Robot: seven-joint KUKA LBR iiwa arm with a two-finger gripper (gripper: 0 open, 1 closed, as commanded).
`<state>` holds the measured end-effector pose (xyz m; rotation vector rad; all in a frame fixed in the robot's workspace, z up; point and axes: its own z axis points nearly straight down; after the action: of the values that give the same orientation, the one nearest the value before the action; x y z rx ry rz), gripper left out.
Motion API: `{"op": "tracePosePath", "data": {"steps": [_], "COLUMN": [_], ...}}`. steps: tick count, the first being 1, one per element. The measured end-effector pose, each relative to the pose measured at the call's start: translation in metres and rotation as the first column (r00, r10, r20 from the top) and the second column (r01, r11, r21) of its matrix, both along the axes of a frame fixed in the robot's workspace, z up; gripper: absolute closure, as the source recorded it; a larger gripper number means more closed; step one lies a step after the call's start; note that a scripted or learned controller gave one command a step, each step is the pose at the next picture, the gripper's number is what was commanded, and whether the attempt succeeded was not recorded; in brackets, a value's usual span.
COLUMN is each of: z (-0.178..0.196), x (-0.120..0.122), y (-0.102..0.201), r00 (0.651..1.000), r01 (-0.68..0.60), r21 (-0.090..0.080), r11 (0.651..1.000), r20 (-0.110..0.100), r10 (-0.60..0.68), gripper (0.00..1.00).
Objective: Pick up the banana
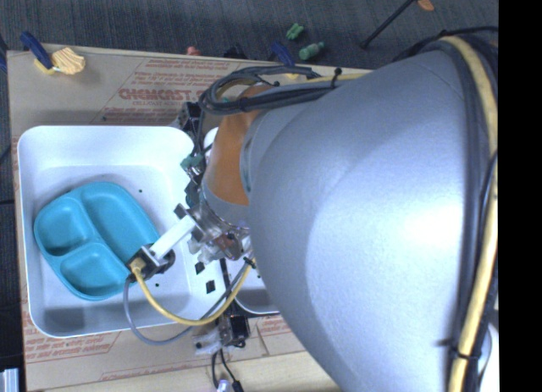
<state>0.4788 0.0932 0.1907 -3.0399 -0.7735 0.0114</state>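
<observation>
This looks like a robotics lab. A big grey industrial arm (364,212) with an orange band and black cables (254,77) hangs over a desk (127,85) covered in printed cardboard. A white bin (23,212) sits on the desk, and a clamp (38,50) grips its far left corner. Beyond it are grey carpet (127,1) and a black stand leg (406,5).

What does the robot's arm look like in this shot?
The arm is a smooth, rounded grey shell with an orange band above the wrist. Thin black cables loop over it near that band.
</observation>
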Motion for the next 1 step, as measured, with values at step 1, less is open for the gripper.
{"op": "tracePosePath", "data": {"steps": [1], "z": [0.0376], "x": [-0.002], "y": [0.1247], "r00": [0.985], "r01": [0.171], "r21": [-0.003], "r11": [0.985], "r20": [0.004], "r10": [-0.171], "gripper": [1.0]}}
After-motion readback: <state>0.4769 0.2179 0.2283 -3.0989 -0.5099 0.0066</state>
